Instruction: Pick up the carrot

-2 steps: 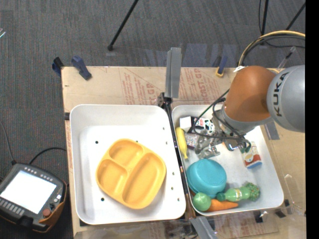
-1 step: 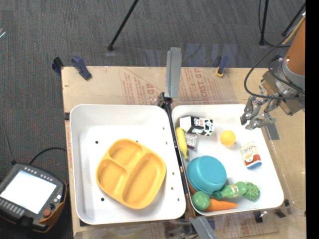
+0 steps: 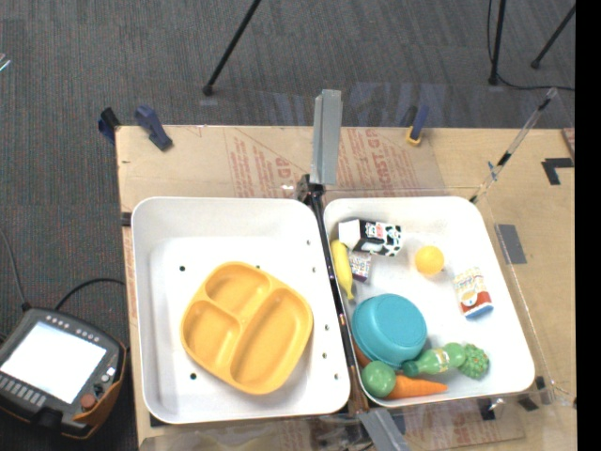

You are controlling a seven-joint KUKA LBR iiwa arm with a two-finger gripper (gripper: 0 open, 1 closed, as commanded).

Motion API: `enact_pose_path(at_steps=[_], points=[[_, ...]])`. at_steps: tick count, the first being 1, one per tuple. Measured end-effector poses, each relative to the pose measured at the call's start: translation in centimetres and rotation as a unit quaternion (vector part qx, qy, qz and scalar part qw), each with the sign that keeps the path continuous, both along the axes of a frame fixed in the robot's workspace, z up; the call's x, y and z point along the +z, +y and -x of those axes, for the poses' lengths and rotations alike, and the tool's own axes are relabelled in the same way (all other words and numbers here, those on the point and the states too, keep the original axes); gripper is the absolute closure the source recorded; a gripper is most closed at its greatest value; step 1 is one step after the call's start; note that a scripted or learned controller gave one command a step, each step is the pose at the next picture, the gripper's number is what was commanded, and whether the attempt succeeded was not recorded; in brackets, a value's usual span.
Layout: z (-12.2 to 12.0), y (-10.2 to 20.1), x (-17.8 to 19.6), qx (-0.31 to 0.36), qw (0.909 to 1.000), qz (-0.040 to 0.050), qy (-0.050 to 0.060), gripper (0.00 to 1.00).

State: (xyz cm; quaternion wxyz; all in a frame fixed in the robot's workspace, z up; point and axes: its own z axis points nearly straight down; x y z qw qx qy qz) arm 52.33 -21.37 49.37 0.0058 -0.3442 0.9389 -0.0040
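Frankly, I cannot tell whether the pincer is open, closed or gripping anything.

The carrot (image 3: 418, 389) lies in the lower part of the right bin (image 3: 496, 252), close to that bin's bottom rim, stretched nearly level across the frame with its narrow tip pointing right. Its thick end touches a round green fruit (image 3: 379, 379) on its left. Just above it lies a green vegetable piece (image 3: 443, 360), and next to that, to the right, a knobbly green broccoli (image 3: 475, 362). Above the green fruit sits a teal bowl (image 3: 389, 328), near the bin's left wall.

Further up that bin, a yellow banana (image 3: 340, 268) runs along the left wall, with a small carton (image 3: 361, 266) just beside it. A black-and-white patterned carton (image 3: 381, 238) lies near the top, touching a white box (image 3: 350, 232) to its left. A yellow ball (image 3: 429, 260) sits alone in the middle, and a small red-and-white carton (image 3: 473, 292) lies toward the right wall.

The left bin (image 3: 155, 252) holds a yellow divided plate (image 3: 247, 325), turned at an angle. Both bins rest on a cardboard-covered bench (image 3: 235, 158); a grey upright post (image 3: 327, 139) stands at their shared top edge. A handheld screen unit (image 3: 54, 365) lies on the floor at the lower left of the frame.
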Motion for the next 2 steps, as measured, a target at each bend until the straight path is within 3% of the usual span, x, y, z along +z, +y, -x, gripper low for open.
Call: enact_pose_path(at_steps=[1,2], points=[[0.66,0.37,-14.48,0.288,0.9575,-0.0034,0.008,1.0],[0.64,0.33,-14.27,0.288,0.9577,-0.002,0.006,0.0]])
